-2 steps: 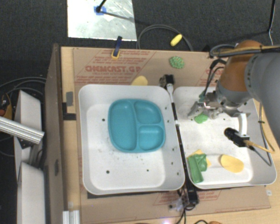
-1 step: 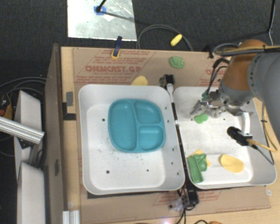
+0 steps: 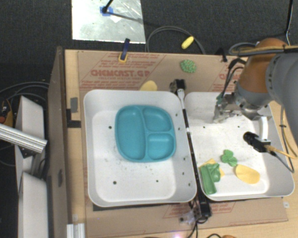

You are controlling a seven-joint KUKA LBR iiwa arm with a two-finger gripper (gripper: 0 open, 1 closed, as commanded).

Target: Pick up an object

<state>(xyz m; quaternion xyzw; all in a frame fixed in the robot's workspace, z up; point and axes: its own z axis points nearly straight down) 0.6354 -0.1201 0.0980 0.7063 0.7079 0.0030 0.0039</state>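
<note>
Jaws point(image 3: 223, 114) low over right bin point(image 3: 283, 182), upper-left part; aperture cannot be told. Green toy point(image 3: 228, 157), yellow piece point(image 3: 247, 173), green block point(image 3: 209, 177) lie apart at 6 o'clock.

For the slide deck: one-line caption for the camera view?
KUKA arm's gripper low over the right bin, away from the green toys and yellow piece; left bin holds a blue divided plate.

The grey KUKA arm point(image 3: 288, 73) enters from the right, its orange band point(image 3: 256, 68) sitting directly above the wrist. Below the band, the metallic two-finger gripper point(image 3: 222, 114) points downward and leftward. Finger separation cannot be determined.
</note>
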